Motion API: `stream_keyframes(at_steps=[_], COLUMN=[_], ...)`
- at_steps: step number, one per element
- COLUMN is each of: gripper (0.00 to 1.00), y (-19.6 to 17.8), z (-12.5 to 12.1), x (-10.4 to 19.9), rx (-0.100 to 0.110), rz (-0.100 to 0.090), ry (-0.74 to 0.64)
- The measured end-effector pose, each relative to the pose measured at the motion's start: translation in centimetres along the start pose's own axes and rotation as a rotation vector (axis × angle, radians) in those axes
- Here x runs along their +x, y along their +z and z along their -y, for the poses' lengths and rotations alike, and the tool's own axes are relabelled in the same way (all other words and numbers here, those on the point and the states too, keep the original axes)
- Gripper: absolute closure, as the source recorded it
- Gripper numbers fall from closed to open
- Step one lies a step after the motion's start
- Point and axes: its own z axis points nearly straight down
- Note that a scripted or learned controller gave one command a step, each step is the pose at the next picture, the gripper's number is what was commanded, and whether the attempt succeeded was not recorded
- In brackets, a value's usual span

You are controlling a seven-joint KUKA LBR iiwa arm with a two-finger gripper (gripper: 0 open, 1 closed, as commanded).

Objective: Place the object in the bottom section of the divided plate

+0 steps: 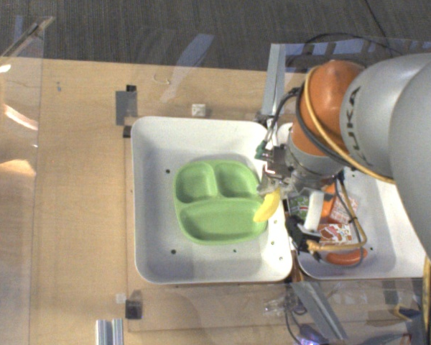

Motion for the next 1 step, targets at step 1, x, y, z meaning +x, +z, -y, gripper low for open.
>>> stream_keyframes(at_steps=[1], gripper=[0.0], y=[-0.01], z=[-0.02], x=[-0.05], rx=[0.0], rz=[0.0], ry=[0.001])
